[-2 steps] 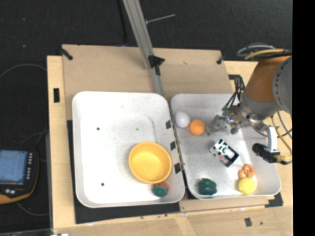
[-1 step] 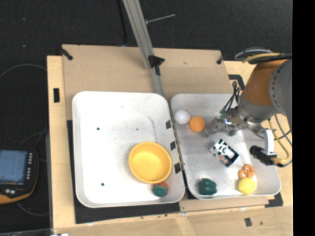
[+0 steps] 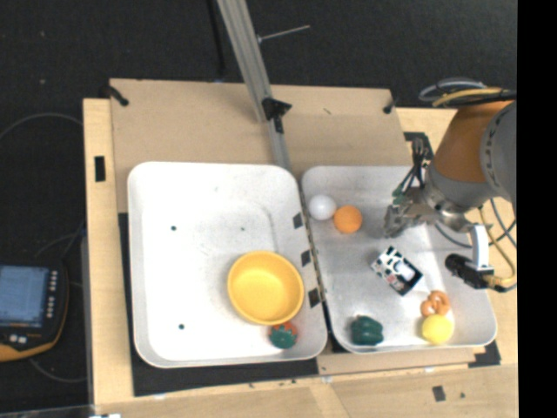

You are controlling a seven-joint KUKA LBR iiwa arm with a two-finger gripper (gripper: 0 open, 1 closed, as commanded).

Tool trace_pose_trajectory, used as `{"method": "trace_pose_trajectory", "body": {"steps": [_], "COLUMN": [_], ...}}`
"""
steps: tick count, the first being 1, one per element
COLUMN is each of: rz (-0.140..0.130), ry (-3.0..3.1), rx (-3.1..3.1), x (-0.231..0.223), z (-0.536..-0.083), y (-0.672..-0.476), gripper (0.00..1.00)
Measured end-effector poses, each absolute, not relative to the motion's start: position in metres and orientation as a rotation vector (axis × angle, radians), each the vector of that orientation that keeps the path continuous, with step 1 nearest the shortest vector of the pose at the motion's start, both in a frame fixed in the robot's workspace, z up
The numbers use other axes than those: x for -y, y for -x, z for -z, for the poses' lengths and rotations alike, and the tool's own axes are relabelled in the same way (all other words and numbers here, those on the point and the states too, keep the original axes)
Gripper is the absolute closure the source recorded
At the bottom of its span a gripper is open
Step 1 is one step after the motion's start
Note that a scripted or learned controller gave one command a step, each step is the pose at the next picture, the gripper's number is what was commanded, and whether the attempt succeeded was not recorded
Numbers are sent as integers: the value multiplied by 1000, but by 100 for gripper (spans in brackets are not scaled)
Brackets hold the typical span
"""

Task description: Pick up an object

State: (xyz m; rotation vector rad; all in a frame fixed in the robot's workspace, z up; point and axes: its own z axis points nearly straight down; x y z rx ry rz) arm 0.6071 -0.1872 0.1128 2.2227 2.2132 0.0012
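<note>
Robotics lab: bench [image 3: 218, 129] with two bins, teach pendant [image 3: 30, 310] (screen lit).

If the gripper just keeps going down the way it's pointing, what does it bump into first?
Probably just the bare floor of the right bin. The gripper points down between the orange ball and the black-and-white object, though depth is hard to judge.

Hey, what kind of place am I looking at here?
Probably a robotics lab's grasping test bench: an arm reaching over two white bins of small toys, such as a yellow bowl, and a handheld controller lying alongside.
</note>
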Motion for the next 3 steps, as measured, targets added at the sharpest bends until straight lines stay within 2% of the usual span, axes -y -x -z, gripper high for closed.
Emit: {"method": "trace_pose_trajectory", "body": {"steps": [1, 2, 3], "rz": [-5, -6, -3], "ry": [-2221, -2213, -2216], "rx": [-2215, -2217, -2222], "x": [190, 194, 195], "z": [-157, -222, -240], "y": [-610, -611, -612], "gripper": [100, 100, 100]}}
